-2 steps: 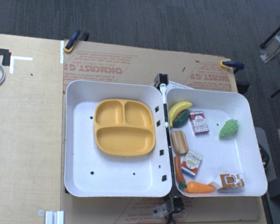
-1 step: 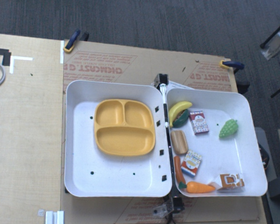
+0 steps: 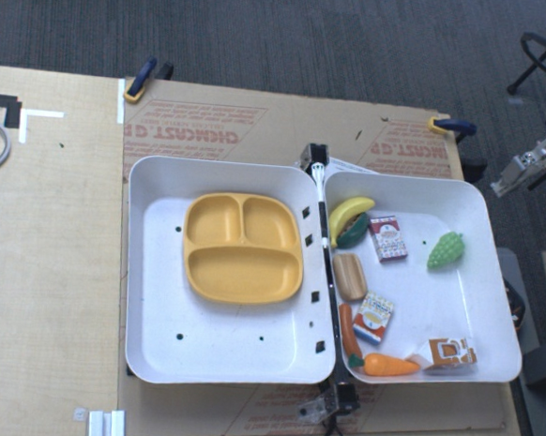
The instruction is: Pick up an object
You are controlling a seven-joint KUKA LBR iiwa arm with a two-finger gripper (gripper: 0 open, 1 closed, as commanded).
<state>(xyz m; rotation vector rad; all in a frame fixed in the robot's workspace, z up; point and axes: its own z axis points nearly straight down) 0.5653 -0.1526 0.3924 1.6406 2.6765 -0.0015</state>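
Left bin (image 3: 146,278): shallow white plastic, rounded corners, holds a yellow divided plate (image 3: 243,249) with three compartments, smooth matte plastic, sitting upper-centre in the bin. Right bin (image 3: 492,305): same white shell, butted against the left one along a clipped seam. Along its left wall, top to bottom: curved yellow banana (image 3: 347,212) touching a dark green rounded piece (image 3: 354,230), then a tan bread-shaped block (image 3: 350,276), then a slim orange-red stick (image 3: 347,329), then a glossy orange carrot (image 3: 389,365) lying flat at the near wall. A bit further right: small red and white carton (image 3: 388,238), flat box shape; below it a white, orange and blue packet (image 3: 374,317), tilted. Bumpy light green fruit (image 3: 446,250) sits alone toward the far right. White and orange box (image 3: 451,353) in the near right corner, just beside the carrot tip. Both bins rest on brown cardboard over the wooden table (image 3: 43,270). Gripper (image 3: 533,165) is at the far right edge, off the bin, over dark carpet, well apart from all objects; jaws state: cannot tell, too small and blurred
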